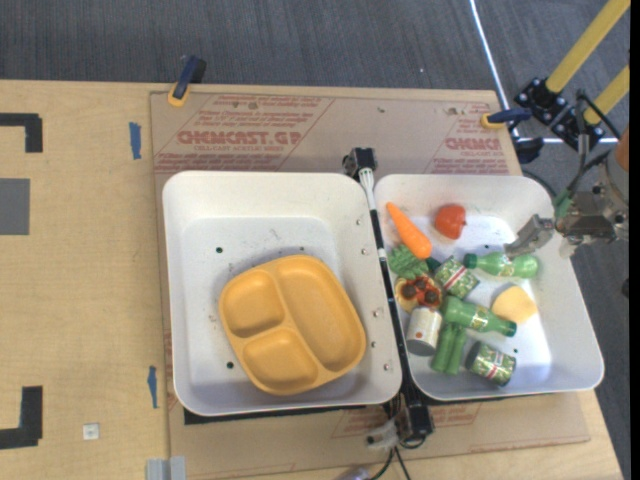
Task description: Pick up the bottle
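The hand hovers just above a green bottle in the right bin

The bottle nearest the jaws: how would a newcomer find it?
Start at the right bin, beside the one holding the yellow tray. Near its right wall lies a light green bottle, on its side, above the yellow wedge. Unlike the darker green bottles lower down, it is pale and lies alone.
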`<move>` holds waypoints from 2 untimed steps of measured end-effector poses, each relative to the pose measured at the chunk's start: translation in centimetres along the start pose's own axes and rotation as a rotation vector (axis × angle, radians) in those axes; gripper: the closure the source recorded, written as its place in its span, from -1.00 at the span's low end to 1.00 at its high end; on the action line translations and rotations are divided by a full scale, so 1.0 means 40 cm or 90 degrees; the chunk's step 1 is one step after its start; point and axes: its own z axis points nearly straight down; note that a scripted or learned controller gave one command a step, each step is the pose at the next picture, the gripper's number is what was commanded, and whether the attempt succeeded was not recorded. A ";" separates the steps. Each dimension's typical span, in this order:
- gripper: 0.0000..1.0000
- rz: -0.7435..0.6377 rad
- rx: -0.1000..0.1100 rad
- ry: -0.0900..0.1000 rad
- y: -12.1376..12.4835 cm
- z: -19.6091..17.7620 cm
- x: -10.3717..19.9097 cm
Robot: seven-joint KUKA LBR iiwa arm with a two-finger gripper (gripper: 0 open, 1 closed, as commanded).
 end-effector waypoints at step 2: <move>-1.00 0.245 -0.007 -0.001 -0.030 0.375 0.182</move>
